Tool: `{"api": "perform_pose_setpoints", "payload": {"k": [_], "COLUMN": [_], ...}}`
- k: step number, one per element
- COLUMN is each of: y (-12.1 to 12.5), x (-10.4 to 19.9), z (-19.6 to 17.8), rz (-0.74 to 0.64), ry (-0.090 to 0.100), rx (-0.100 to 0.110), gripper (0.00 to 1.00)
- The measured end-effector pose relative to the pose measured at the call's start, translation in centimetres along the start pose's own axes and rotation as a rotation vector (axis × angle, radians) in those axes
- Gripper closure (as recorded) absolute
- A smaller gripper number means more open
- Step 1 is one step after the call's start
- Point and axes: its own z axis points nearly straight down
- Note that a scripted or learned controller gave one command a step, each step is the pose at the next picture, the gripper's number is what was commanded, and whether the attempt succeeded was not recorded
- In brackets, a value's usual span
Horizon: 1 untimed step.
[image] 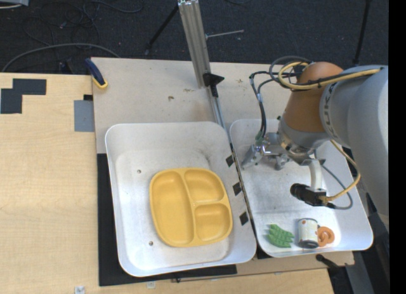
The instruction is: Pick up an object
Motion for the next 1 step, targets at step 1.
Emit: {"api": "perform_pose_setpoints", "payload": {"k": [1], "y": [0.14], "x": [0.00], "z": [-1.18], "rz": [0.002], "ry": [0.001], "rx": [-0.005], "gripper": [1.00]}}
